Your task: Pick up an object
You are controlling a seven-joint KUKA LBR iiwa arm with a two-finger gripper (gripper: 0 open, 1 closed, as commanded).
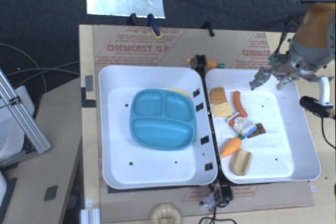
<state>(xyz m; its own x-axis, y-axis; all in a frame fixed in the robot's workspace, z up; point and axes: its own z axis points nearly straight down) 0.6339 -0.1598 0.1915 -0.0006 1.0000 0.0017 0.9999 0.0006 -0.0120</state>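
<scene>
The right white bin (294,165) holds several toy foods: a bread slice (218,95), a yellow cheese piece (222,109), a red sausage (240,104), a small printed box (243,125), a dark chocolate piece (256,130), an orange carrot (230,147) and a tan roll (241,161). My gripper (272,79) hangs over the far right part of that bin, above and to the right of the sausage. Its fingers are spread open with nothing between them.
The left white bin (113,165) holds a blue divided plate (161,118) with a pale yellow item (178,91) peeking out behind it. Clamps sit at the bench's far edge. A black fitting (314,106) sticks in at the right bin's rim.
</scene>
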